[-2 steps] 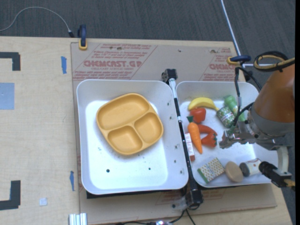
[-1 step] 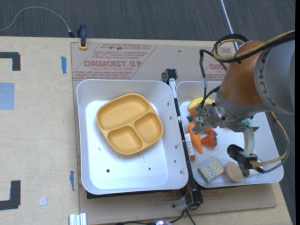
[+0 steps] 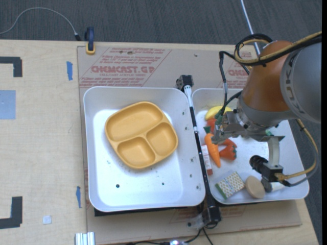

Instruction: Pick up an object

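1. While the arm [image 3: 286, 80] hangs over the right bin [image 3: 299, 185], the gripper [image 3: 220, 130] sits low at the carrot [image 3: 213, 152]; finger state cannot be told.
2. Left bin [image 3: 97, 177] holds a yellow divided plate [image 3: 140, 134].

This looks like a robotics lab or test cell rather than a home: a pale plywood worktop [image 3: 41, 152] carries black tape corner marks [image 3: 14, 66], blue tape tabs [image 3: 69, 71] and a printed cardboard sheet [image 3: 125, 68] clamped at its edge, all standing on dark grey carpet [image 3: 153, 9]. Two shallow white plastic bins [image 3: 94, 188] sit side by side on it, joined by black clips, with a loose white cable [image 3: 38, 14] trailing off the worktop. A grey industrial arm with an orange band [image 3: 268, 80] and exposed black wiring reaches over the right bin, which holds toy-like plastic food, while a yellow three-compartment plastic tray [image 3: 140, 134] lies in the left one.
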